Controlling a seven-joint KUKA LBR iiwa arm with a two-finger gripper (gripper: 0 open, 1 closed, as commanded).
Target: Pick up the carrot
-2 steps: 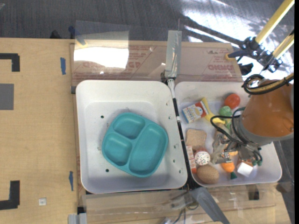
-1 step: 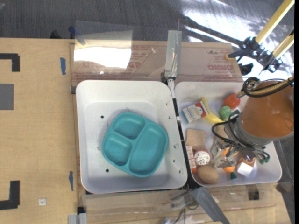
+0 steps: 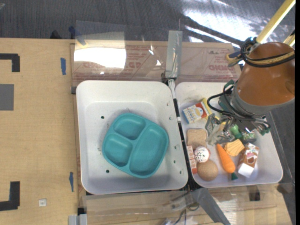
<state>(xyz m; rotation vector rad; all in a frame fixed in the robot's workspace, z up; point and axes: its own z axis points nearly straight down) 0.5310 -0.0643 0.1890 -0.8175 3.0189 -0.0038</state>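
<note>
Camera view was taken from above, and two shallow white plastic bins were seen side by side. The left bin held a teal three-compartment plastic tray, set at a slant near the bin's middle, with bare white floor left all around it up to the rim.

The right bin was crowded. The small orange toy carrot was seen lying in the lower middle of that bin, pointing toward the lower right. A tan egg-shaped object lay just to its left, a white ball with red dots above that, and an orange wedge-shaped piece was seen just beside the carrot's upper end. A red and white carton was placed to the carrot's right, close to the bin's right rim. Little free floor was left around the carrot.

The grey arm with its orange band was seen at the upper right, and the two-finger gripper was held above the carrot's upper end; whether it was parted or closed could not be told.
</note>
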